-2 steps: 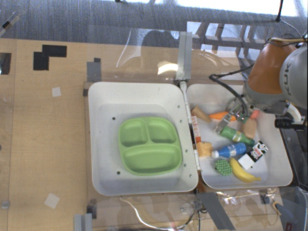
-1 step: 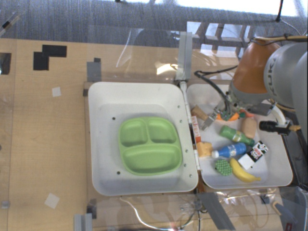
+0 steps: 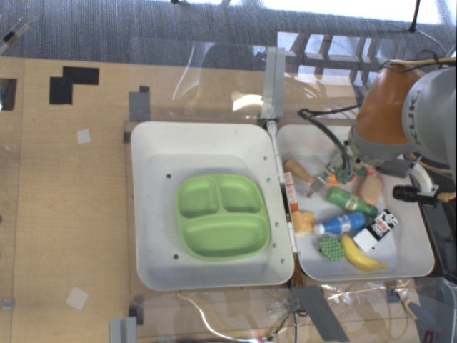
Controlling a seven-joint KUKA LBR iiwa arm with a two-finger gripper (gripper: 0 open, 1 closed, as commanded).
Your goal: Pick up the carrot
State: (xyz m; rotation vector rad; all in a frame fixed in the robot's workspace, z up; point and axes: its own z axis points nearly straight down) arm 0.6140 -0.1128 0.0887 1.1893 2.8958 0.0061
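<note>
Gripper (image 3: pixel 335 175) low in right bin (image 3: pixel 421 263) (beside green bottle (image 3: pixel 351 201)), w/ fingers unclear.

Pale wooden bench (image 3: pixel 64 213), perhaps grey ribbed flooring (image 3: pixel 107 13) beyond

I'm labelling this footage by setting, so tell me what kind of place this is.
Most likely a robot manipulation lab bench, not a kitchen. Two shallow white bins sit on a wooden bench, one with a green divided plate, the other with toy food such as a banana, under a grey and orange arm.
</note>
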